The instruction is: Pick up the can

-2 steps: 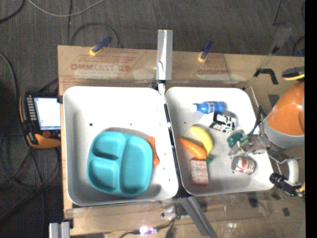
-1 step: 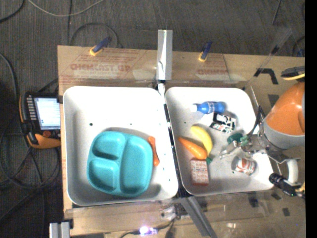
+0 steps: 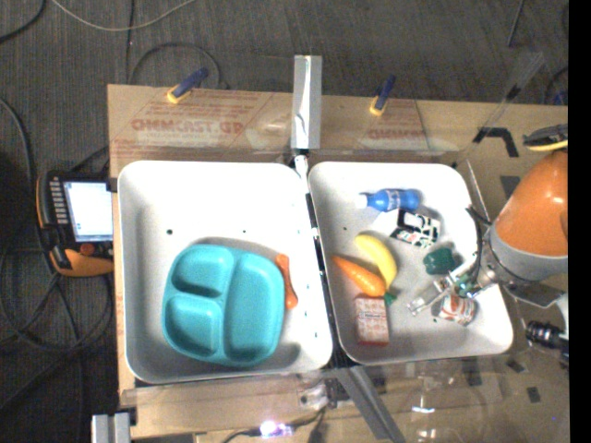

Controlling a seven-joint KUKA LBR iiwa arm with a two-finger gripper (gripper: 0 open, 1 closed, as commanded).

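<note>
- Pincer (image 3: 441,295) sits low in the right bin (image 3: 480,340), near its right wall; whether its fingers are spread or pressed together cannot be told.
- Left bin (image 3: 148,192) bears a teal tray (image 3: 224,305), with bare white floor above and left of it.
- Right bin's middle is crowded: carrot (image 3: 358,275), banana (image 3: 379,255), small box (image 3: 371,320), blue bottle (image 3: 391,198).
- Arm (image 3: 536,220) reaches in from the right, wrist angled down.
- Can (image 3: 458,309) lies touching the pincer, at its right side.
</note>
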